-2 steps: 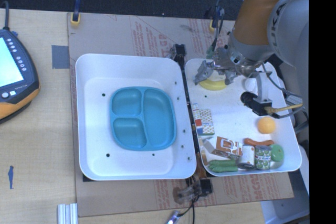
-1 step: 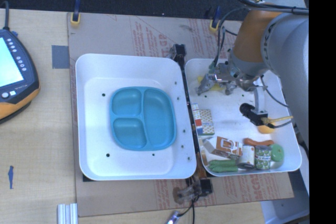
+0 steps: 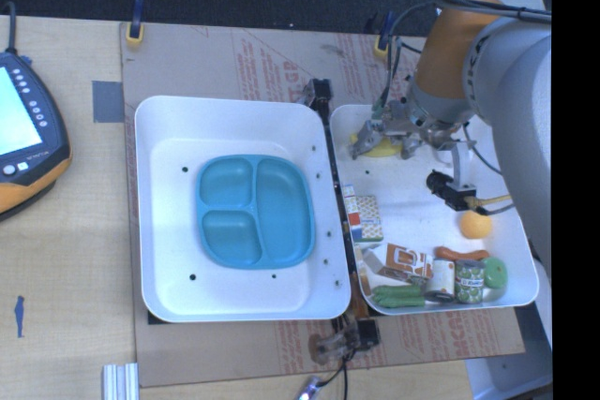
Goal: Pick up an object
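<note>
**Yellow object: pick in hand, far end of right bin**

Yellow object point(image 3: 367, 144): small and lying flat on the floor of the right bin point(image 3: 409, 201), at its far end near the wall shared with the left bin point(image 3: 169, 250). We take it as the likely target because it is the nearest thing to the tool.

Gripper point(image 3: 386, 145): low over that same far end, right at the yellow object and seemingly touching it. We cannot tell whether the gripper is open or closed, nor whether it has the object.

Other stock, right bin: orange ball point(image 3: 475, 225) by the right wall; patterned box point(image 3: 363, 218) against the left wall; carton point(image 3: 405, 262), green jar point(image 3: 470, 281) and more small items crowded along the near end, all well apart from the gripper.

Left bin: one blue tray point(image 3: 255, 209), lying flat in the middle.

Step, as we judge it: the grasp itself, with the arm down at the object and nothing lifted.

Next move, as we judge it: close squarely on the object, then lift straight up. The object sits low and close to the wall, so a shallow or off-centre grip could slide off it or push it against the wall.
</note>
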Robot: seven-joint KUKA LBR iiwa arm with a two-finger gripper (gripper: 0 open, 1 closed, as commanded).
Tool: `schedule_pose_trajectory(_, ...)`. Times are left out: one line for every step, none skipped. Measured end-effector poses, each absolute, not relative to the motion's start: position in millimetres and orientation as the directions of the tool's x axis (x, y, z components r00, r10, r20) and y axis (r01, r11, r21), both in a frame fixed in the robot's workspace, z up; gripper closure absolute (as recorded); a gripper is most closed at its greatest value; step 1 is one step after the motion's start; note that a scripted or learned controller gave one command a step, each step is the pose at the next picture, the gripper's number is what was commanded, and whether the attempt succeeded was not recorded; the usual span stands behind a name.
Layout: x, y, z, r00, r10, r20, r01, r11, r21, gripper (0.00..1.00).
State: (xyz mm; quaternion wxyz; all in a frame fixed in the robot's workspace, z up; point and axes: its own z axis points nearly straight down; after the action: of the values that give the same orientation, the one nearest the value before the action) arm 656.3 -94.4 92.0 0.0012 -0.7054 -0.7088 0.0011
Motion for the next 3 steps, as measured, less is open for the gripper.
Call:
schedule_pose_trajectory(656.3, -95.6, 92.0, -0.004, 1.000, 0.000, 1.000, 0.004, -0.003, 0.00)
schedule_pose_trajectory(656.1, -92.5, 91.9, -0.004, 1.000, 0.001, 1.000, 0.004, -0.004, 0.00)
schedule_pose_trajectory(656.1, -92.5, 91.9, -0.004, 1.000, 0.001, 1.000, 0.004, -0.004, 0.00)
